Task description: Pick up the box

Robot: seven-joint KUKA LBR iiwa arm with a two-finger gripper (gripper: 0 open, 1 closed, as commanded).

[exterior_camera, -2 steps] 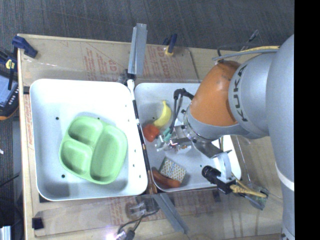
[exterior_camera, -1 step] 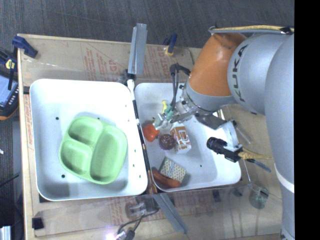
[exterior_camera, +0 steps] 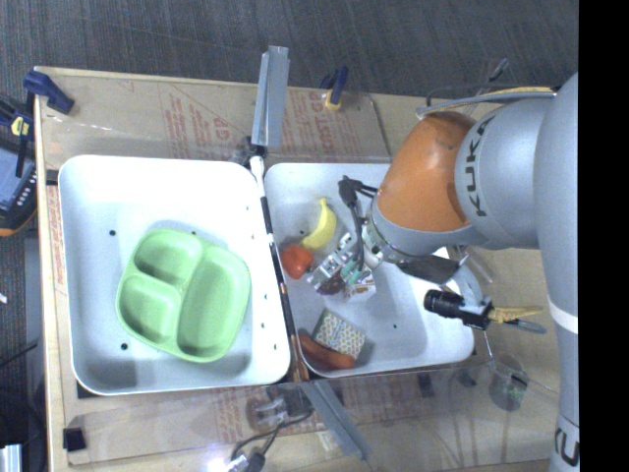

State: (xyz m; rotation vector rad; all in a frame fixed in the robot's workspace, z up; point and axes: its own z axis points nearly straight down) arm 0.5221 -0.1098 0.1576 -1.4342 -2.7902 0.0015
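At the near edge of the right bin (exterior_camera: 411, 350), the box (exterior_camera: 341, 334), a small patterned carton, is lying flat and slightly askew, with a red sausage-shaped item (exterior_camera: 327, 354) touching its near side along the bin wall. Just beyond it, the gripper (exterior_camera: 346, 268) is hanging over the middle of the bin amid a jumble of dark and shiny parts, apart from the box. Whether it is clenched or released is not something this slanted view is showing, and nothing is visibly sitting in it. To do the pick well, the gripper is probably needing to shift toward the near wall, centre over the carton, and turn to span its narrower sides. It should be descending straight so it is not nudging the red item or scraping the wall. Farther back, a red tomato (exterior_camera: 296, 260) and a banana (exterior_camera: 320, 225) are resting near the divider, clear of that path. The grey and orange arm (exterior_camera: 462, 180) is looming over the far right corner, while the green divided plate (exterior_camera: 185, 294) is lying in the left bin (exterior_camera: 88, 175).
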